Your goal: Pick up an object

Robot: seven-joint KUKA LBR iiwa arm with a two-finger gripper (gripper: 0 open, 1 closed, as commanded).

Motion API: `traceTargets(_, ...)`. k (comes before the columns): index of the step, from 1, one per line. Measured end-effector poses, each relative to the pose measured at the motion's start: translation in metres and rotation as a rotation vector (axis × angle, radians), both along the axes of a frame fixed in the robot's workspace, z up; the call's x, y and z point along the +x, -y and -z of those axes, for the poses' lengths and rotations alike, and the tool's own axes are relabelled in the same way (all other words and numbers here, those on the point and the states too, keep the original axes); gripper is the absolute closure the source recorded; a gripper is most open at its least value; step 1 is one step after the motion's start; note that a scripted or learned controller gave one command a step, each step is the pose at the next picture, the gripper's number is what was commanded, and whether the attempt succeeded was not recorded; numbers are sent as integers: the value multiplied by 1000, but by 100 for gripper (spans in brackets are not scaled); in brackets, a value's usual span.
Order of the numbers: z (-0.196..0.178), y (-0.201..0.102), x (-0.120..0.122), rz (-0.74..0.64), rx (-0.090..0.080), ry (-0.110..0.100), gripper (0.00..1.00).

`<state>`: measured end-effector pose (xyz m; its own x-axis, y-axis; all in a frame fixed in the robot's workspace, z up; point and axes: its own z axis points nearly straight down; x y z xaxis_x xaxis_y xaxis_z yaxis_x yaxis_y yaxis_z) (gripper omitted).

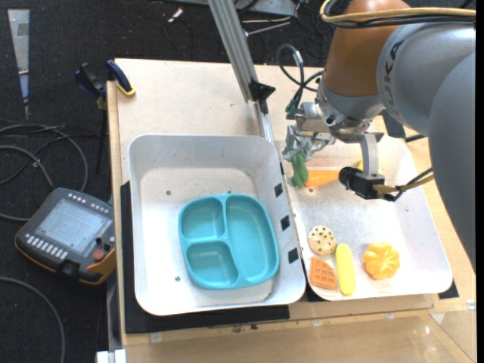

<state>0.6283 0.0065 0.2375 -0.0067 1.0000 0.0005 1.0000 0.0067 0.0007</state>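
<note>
A toy carrot (324, 178) with a green leafy top (300, 172) lies at the back left of the right bin (412, 225). My gripper (299, 150) hangs directly over the leafy end, touching or nearly touching it. Toward the front of the same bin lie a chocolate-chip cookie (321, 240), a waffle piece (324, 274), a yellow corn cob (345, 269) and an orange pumpkin-like toy (380, 260).
The left bin (151, 203) holds a teal divided plate (227, 240). A slanted metal post (236, 40) rises behind the wall between the bins. Cables and a black part (361, 181) hang from the wrist over the right bin.
</note>
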Motion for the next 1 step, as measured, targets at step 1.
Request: traceTargets(1, -9, -56, 6, -1, 2, 2, 100)
